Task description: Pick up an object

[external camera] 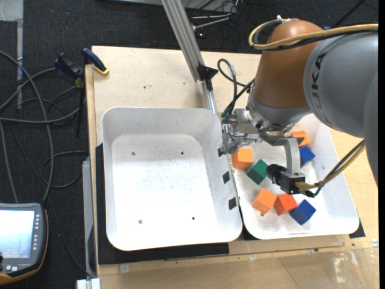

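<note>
Several small blocks lie in the right white bin (334, 205): an orange block (243, 158) near its left wall, a green block (258, 171) beside it, another orange block (263, 200), a red block (285, 203) and a blue block (302, 211) toward the front. A second blue block (306, 155) and an orange block (301, 138) peek out from under the arm. My gripper (231, 138) hangs low over the bin's left wall, just above and left of the first orange block. The wrist hides how it stands.
The left white bin (156, 179) sits against the right one. A slanted metal bar (181, 29) and cables run behind the bins. Blue clamps (84, 64) lie at the bench's back left corner, and a pendant screen (18, 239) sits off the bench at left.
</note>
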Tool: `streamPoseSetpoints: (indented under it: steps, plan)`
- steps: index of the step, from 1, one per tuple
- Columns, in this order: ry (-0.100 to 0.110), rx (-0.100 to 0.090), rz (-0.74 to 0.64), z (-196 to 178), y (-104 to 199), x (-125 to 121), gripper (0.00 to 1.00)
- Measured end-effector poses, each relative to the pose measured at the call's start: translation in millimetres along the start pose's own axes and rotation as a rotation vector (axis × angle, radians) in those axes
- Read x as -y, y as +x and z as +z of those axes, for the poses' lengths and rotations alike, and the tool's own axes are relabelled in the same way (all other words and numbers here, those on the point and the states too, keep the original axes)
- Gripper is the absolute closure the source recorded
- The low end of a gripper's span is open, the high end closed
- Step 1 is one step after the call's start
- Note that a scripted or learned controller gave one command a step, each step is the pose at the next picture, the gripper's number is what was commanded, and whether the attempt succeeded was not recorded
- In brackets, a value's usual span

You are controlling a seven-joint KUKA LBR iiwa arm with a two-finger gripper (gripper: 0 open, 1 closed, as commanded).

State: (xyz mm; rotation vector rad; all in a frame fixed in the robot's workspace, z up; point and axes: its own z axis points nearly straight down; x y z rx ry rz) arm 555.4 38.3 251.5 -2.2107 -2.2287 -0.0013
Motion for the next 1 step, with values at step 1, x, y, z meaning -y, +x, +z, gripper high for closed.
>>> streamPoseSetpoints:
  steps: [1]
  plan:
    - [0.003,0.001,0.001,16.0,46.0,29.4,1.00]
